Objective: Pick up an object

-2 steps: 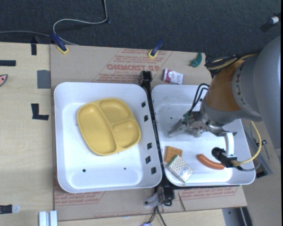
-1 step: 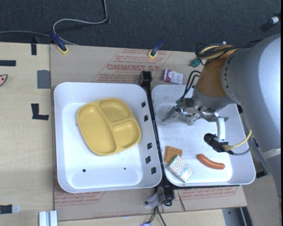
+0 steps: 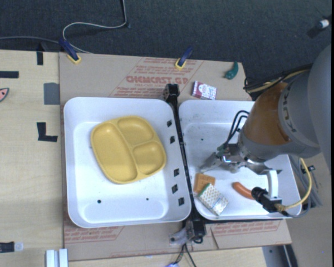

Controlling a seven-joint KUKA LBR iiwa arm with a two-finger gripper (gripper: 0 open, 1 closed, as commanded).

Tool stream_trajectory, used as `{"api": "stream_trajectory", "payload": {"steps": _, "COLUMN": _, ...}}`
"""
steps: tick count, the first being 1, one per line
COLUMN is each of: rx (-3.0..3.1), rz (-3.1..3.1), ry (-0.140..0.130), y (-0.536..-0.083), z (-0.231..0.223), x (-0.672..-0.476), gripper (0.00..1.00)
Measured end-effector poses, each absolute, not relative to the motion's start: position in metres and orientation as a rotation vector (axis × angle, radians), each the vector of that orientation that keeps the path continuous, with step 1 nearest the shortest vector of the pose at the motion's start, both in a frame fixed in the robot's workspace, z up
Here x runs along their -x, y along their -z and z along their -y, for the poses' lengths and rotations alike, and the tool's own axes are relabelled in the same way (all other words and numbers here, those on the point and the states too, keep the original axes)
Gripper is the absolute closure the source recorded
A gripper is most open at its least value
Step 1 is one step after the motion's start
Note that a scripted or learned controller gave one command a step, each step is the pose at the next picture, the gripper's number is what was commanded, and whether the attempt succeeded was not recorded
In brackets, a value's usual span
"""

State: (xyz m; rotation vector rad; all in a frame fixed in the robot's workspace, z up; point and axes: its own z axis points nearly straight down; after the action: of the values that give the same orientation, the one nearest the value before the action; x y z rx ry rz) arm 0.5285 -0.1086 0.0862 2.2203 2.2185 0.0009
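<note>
I have the gripper (image 3: 221, 159) down inside the right bin (image 3: 211, 115), its metal fingers reaching toward the bin's middle from under the orange band (image 3: 264, 124) of the arm. From this slanted view the fingertips blur into one grey mass, so I cannot tell whether they stand apart or together, and I see nothing caught between them.

Just below the gripper, near the bin's front-left corner, lies a small orange-brown block (image 3: 204, 181), flat-sided and tilted a little. Touching it on its lower right is a pale packet (image 3: 213, 199) with a fine speckled or checked pattern, lying at an angle against the front wall. To the right of those two sits a short orange-red piece (image 3: 242, 189), rounded like a small carrot or sausage, lying flat on the white floor and apart from the others. Next to it a black fitting with a white bracket and a yellow cable (image 3: 307, 185) hangs off the arm over the bin's right side.

A black divider (image 3: 177, 143) runs between the bins. The left bin (image 3: 78, 166) holds a yellow divided plate (image 3: 128, 148) with three compartments, set slightly turned and resting toward the bin's back half.

Both bins rest on a sheet of printed cardboard (image 3: 150, 77) held by yellow clips. On the cardboard just behind the right bin lies a small red-and-white packet (image 3: 204, 90), and a small green item (image 3: 231, 70) sits farther back near the cardboard's corner.
</note>
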Motion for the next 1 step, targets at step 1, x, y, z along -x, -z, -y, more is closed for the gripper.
{"api": "stream_trajectory", "payload": {"steps": 1, "rx": -2.217, "rz": -2.216, "ry": -0.005, "y": -0.0865, "z": 0.0948, "x": -0.5062, "gripper": 0.0}}
